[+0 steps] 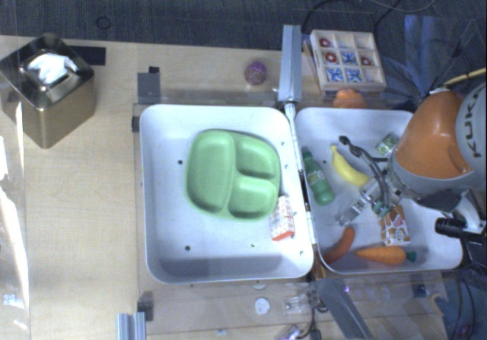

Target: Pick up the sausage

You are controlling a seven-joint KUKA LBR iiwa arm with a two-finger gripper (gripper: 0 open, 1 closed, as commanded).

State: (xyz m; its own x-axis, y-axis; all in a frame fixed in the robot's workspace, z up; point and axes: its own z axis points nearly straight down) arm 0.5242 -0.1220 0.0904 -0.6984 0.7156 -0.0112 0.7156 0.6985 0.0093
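The sausage (pixel 340 244) lies in the right bin (pixel 449 258), close to that bin's near left corner, slanted with its upper end toward the bin's middle and its lower end toward the near wall; just to its right, along the near edge, lies a carrot (pixel 383 255), and a small printed packet (pixel 394 226) sits above the carrot; a banana (pixel 348 166) and a green bottle (pixel 317 179) lie toward the far left part of the same bin, the bottle along the left wall; the left bin (pixel 163 255) carries a green divided tray (pixel 232 173) and a small red-and-white carton (pixel 283 220) near its right wall; the arm comes in from the right, and its hand (pixel 361 204) hangs low over the right bin's middle, just above and to the right of the sausage's upper end; how wide the hand stands cannot be made out, and nothing can be seen held in it; as a judgement, the task is at the approach stage; the sausage rests on the bin floor, not yet lifted, so closing on it and raising it clear are both left to do; the carrot so close beside it could be caught by mistake
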